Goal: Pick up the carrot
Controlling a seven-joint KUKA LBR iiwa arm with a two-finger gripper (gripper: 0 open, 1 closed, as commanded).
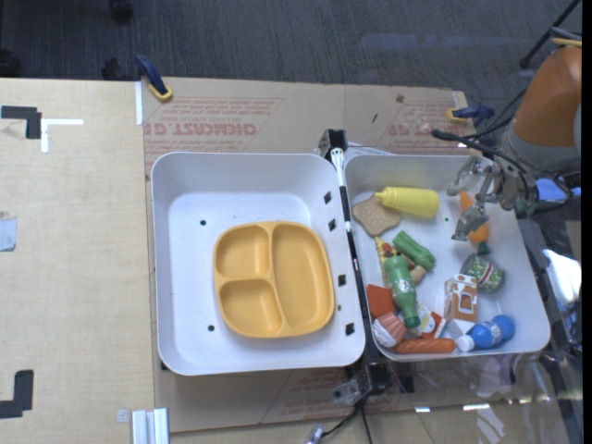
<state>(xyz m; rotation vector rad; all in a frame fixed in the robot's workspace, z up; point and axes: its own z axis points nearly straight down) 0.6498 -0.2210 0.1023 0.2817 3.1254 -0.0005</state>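
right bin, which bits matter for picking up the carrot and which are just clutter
For the job:
carrot, orange, at the right bin's far right side
gripper, right above it

Just lying about:
mustard bottle
bread slice
green bottle
blue bottle
yellow divided plate in the left bin

Arm (552, 100): broad orange band above the wrist, rounded and glossy. Below it a darker grey wrist section. Thin black cables (472, 141) looped out from the wrist. Small blue part on the wrist's side. Gripper (472, 213): slim metal-grey fingers (482, 186), pale highlights on them.
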